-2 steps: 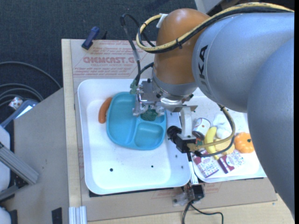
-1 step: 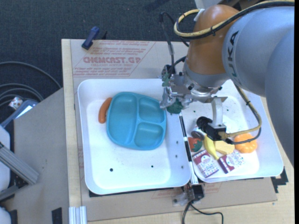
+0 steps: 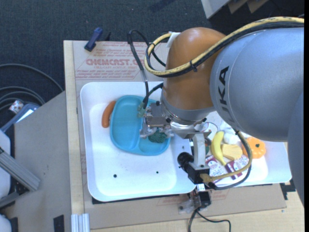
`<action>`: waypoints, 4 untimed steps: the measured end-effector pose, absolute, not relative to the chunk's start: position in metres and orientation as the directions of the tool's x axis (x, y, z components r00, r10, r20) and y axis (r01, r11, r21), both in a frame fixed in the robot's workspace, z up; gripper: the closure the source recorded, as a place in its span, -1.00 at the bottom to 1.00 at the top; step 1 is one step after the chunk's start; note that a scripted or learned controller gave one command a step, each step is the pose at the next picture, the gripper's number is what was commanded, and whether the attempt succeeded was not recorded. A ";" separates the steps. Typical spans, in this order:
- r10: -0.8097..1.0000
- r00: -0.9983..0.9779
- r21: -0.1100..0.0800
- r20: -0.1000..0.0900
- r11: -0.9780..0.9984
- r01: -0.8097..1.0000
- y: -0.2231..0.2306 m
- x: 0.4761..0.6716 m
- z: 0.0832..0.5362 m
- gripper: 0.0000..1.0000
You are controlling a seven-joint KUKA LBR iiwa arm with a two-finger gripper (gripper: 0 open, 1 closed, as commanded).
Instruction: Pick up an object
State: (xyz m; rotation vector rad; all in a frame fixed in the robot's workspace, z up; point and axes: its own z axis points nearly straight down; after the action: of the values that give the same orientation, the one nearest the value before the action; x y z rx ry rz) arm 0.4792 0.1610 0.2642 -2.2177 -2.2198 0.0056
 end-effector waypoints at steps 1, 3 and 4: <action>1.000 -0.001 -0.005 0.000 0.001 1.000 0.161 0.479 0.264 -1.00; 1.000 -0.009 -0.029 0.009 0.009 1.000 0.099 0.572 0.095 -1.00; 1.000 -0.002 0.003 0.008 0.002 1.000 0.102 0.635 0.092 -1.00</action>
State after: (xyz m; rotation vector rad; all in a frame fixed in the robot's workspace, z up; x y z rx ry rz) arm 0.6355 0.1016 0.0923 -2.2165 -2.2220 -0.0122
